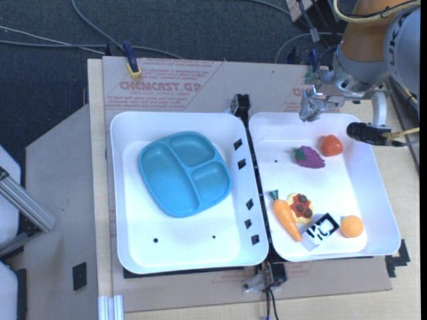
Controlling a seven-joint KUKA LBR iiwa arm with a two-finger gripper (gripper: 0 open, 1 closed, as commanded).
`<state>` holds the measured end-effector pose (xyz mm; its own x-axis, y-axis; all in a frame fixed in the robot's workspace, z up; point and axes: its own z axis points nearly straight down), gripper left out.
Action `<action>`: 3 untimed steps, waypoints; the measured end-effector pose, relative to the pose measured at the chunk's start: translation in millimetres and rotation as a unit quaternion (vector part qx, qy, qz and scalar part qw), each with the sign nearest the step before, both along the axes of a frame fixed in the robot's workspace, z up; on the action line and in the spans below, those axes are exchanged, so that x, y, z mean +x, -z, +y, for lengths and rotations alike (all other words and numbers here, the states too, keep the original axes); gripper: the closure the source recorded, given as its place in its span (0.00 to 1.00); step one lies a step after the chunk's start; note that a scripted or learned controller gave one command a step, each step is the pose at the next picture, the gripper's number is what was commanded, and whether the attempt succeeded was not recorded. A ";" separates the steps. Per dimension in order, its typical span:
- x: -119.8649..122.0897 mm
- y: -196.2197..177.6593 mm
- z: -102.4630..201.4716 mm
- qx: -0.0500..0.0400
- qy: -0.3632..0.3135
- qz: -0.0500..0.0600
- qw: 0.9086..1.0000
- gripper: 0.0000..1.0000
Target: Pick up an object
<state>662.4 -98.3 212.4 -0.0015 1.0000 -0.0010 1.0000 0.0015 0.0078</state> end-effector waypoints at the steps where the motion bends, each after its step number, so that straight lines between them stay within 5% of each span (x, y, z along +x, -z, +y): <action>1: -8.1 -14.3 52.1 0.002 -0.002 0.004 1.000 1.00; 3: -26.2 -0.2 163.4 0.002 -0.002 0.006 1.000 1.00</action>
